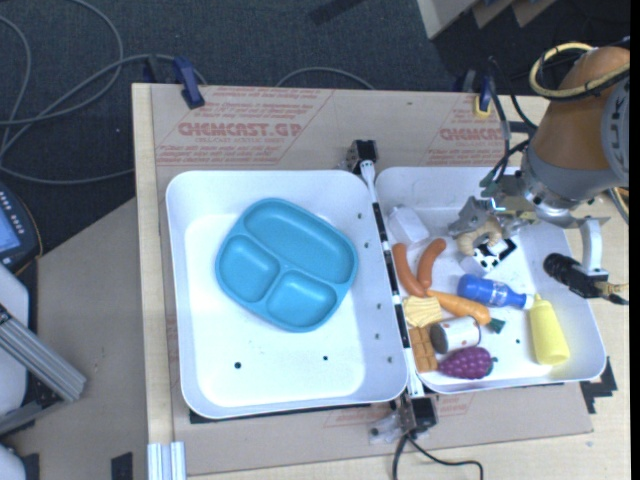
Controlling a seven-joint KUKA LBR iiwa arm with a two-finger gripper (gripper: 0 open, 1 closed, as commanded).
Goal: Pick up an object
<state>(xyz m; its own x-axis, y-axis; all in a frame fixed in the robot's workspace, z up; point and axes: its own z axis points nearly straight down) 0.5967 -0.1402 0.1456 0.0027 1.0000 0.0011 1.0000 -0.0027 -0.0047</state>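
My gripper (487, 230) hangs low over the far part of the right bin (585, 363), just above a small black-and-white toy (492, 254); whether it touches the toy cannot be made out. The right bin also holds two orange sausages (405, 268), a blue bottle (490, 291), a carrot (462, 306), a yellow bottle (548, 333), purple grapes (466, 362) and a yellow ridged piece (422, 311). The arm's orange band (580, 118) rises above the wrist at the right.
A blue divided plate (287, 263) lies in the left bin (200, 368). The ridge between the bins (385, 278) runs down the middle. A black part (572, 273) sticks out beside the right bin's right wall. Cables lie on the dark floor behind the bench.
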